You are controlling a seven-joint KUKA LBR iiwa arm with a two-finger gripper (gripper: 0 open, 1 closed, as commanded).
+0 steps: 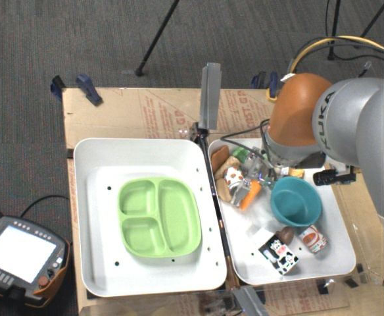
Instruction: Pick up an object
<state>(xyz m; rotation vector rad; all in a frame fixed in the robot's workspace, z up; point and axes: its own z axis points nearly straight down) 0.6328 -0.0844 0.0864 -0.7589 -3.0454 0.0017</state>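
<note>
My gripper (258,170) hangs low over the upper left part of the right bin (330,268), under the orange band of the arm. It sits right above a cluster of small things: an orange carrot-like piece (248,195), a brown item (219,158), a green piece (240,154) and a white-and-brown toy (232,176). A teal bowl (296,201) stands just right of the cluster. A black-and-white cow-print box (279,254), a small brown ball (285,234) and a red-and-white can (313,239) lie nearer the front. The arm hides how the fingers stand.
The left bin (90,176) holds a light green divided plate (159,217). A grey upright post (210,101) stands behind the gap between the bins. A tablet-like pendant (21,259) lies on the floor at the lower left.
</note>
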